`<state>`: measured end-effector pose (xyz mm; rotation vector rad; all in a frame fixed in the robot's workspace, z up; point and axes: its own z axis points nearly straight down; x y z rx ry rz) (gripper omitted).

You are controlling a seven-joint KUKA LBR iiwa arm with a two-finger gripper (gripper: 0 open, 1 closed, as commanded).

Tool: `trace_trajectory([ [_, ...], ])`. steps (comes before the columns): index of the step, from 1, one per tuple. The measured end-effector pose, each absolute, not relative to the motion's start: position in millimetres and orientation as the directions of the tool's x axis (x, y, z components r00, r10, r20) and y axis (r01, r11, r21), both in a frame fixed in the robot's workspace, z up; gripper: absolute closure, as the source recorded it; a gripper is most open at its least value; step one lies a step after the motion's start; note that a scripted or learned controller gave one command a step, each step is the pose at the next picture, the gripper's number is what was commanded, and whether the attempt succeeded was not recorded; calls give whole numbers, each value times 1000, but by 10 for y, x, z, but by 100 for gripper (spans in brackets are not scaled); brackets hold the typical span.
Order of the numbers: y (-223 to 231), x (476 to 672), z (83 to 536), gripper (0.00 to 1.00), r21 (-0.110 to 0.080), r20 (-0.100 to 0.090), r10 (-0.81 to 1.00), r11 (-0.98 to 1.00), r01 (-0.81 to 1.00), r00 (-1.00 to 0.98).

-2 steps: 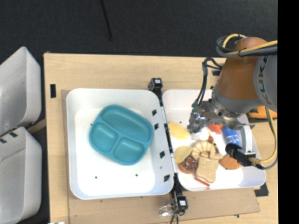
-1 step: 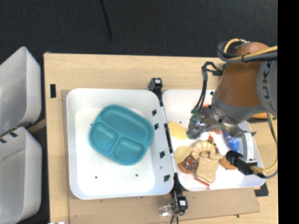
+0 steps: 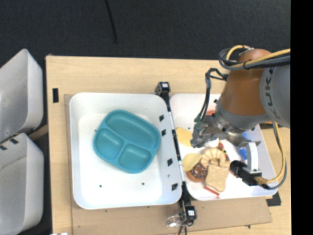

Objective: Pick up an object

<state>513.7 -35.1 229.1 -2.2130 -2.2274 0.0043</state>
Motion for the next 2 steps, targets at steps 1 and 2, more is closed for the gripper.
trace_trajectory([
  [1,-367,5095,2308,100,-2,1,1000,1,1000,-1],
  [2,-443,5077,2413,100,2,-1,1000,0,1000,0],
])
